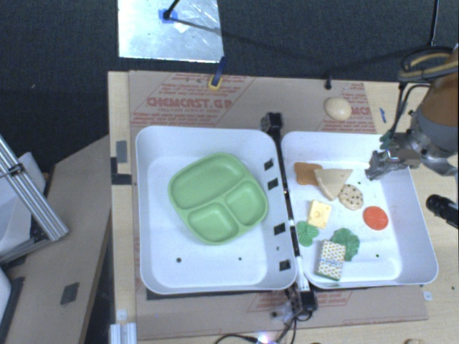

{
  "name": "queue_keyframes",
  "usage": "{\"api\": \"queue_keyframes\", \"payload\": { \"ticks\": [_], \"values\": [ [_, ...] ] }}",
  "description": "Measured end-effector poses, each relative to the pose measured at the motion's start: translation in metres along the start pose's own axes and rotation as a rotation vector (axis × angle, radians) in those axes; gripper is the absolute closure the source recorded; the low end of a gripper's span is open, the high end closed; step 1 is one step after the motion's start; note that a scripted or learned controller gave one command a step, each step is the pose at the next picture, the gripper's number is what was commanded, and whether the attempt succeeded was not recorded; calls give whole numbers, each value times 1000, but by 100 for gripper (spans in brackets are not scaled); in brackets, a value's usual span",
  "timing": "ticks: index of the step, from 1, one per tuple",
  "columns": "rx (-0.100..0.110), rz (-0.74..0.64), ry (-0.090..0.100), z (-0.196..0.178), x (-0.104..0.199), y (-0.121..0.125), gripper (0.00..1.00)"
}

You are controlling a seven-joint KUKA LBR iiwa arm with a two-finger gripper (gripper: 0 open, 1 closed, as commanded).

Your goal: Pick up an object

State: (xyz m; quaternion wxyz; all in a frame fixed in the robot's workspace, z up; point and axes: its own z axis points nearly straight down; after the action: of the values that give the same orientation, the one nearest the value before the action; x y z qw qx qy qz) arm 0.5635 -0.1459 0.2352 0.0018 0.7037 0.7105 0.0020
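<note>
Gripper (378, 165) above right bin (412, 192); jaw state unclear; cookie (351, 196) lower-left, apart

Two white bins sit at mid-frame: the left bin (154, 264) carries a pale green divided tray (218, 198), and the right bin (416, 249) holds toy food. There, a brown bread slice (305, 172) lies by a cream wedge (331, 181), with a tan cookie (351, 196) speckled dark, a yellow cheese block (320, 213), an orange-red disc (376, 218), two green leafy pieces (346, 240), and a small packet (330, 259) patterned white, blue and yellow. The bench (237, 95) is tan with red lettering; a beige egg (338, 107) rests at upper right. A silvery sheet (169, 20) lies upper left on dark cloth.
</note>
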Motion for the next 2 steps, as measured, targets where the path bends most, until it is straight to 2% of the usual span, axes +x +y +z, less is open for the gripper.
{"api": "queue_keyframes", "payload": {
  "ticks": [2],
  "values": [
    [1,0,1,16,85,75,100]
  ]
}}
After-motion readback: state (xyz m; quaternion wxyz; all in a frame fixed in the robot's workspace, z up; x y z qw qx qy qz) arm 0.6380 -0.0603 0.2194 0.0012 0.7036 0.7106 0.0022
